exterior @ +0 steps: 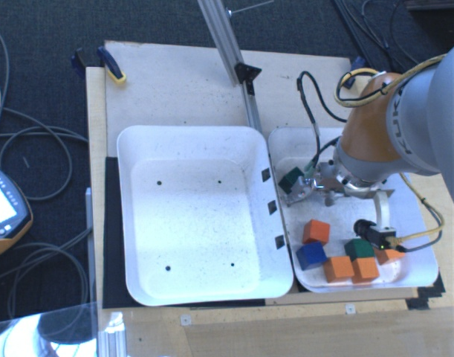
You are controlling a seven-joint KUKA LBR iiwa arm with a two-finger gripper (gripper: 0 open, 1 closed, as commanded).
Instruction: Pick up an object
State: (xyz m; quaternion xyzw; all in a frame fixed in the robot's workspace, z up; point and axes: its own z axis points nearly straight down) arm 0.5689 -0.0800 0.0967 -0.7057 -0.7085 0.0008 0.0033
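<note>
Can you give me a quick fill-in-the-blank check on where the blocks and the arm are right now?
1. The blocks all lie in the ____ bin.
2. The block directly beside the blue block, toward the far rim, is ____.
3. The band above the arm's wrist is ____.
4. A yellow-and-blue tool lies on the bench's far ____ corner.

Missing words: right; orange; orange; left

One fixed camera above the bench (182,73), slanting down on both white bins (137,199).

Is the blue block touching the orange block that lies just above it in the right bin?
Touching. In the camera view the blue block sits directly against the lower edge of the orange block, with no white bin floor showing between them.
</note>
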